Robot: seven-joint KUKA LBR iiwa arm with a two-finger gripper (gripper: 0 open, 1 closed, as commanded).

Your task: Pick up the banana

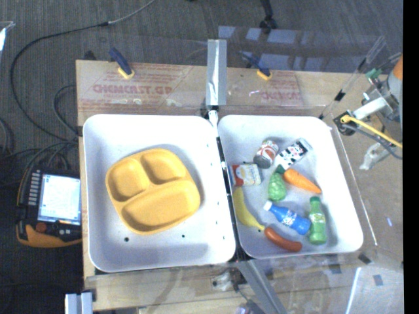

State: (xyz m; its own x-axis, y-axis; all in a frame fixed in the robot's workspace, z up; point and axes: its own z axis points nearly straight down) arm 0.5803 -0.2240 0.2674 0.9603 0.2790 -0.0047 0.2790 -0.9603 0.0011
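The banana [243, 208] is yellow and lies lengthwise along the left wall of the right bin [340, 175], its lower tip pointing toward a red sausage [283, 239]. Nothing is touching or covering it. A piece of my arm [395, 87], grey with some orange, is at the right edge of the view. It is beyond the right bin's far right corner and well away from the banana.
The right bin also holds a small can [266, 153], a black-and-white carton [292, 153], a red-and-white packet [247, 174], a green pepper [277, 187], a carrot [302, 180], a blue bottle [289, 218] and a green bottle [317, 220]. A yellow divided tray [154, 190] sits in the left bin [98, 241].
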